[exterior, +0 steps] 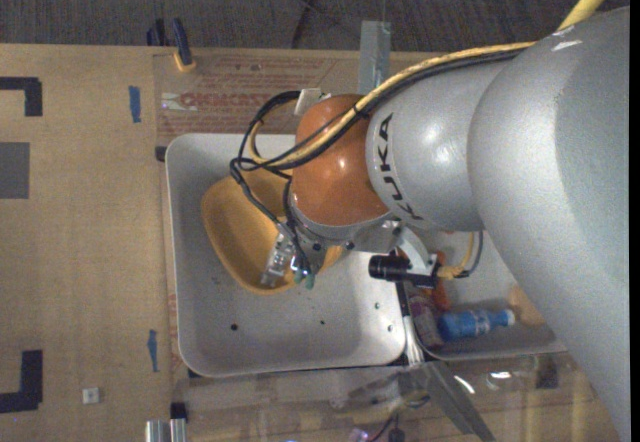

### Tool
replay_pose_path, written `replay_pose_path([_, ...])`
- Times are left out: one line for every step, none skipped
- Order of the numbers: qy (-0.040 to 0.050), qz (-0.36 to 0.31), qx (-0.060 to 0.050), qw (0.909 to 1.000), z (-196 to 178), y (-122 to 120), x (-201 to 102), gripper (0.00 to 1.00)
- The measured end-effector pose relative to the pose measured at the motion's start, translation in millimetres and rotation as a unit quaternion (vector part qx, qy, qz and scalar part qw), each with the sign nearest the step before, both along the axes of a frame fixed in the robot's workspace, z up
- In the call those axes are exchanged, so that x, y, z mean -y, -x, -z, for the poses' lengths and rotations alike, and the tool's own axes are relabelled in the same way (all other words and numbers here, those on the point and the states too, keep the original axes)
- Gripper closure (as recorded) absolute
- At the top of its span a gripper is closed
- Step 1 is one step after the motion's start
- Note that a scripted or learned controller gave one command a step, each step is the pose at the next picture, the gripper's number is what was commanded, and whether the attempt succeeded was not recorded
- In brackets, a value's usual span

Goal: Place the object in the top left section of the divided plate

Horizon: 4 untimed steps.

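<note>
Over the left white bin, the grey KUKA arm with its orange band is blocking most of the view, and the gripper is hanging above the yellow divided plate, too foreshortened to judge, so I cannot tell its state. Much of the plate is lying hidden under the wrist, so its sections and any object for it are hard to make out, while a blue bottle is lying in the right bin, partly cut off by the arm.

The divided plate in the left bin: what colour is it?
Yellow-orange plate, in the camera view.
</note>
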State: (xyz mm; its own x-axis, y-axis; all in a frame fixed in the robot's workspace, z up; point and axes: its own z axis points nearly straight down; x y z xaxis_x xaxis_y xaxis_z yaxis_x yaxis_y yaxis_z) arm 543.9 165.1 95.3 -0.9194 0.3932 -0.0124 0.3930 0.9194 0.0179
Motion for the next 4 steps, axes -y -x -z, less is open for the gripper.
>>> replay_pose_path([0.0056,-0.084,-0.006,0.9964,-118,-34,-36,1.0])
replay_pose_path([0.0063,-0.148,-0.007,0.989,-52,53,-59,1.0])
replay_pose_path([0.0068,-0.158,-0.006,0.9875,-171,22,-1,1.0])
replay_pose_path([0.0056,-0.112,-0.005,0.9937,-141,-56,-55,1.0])
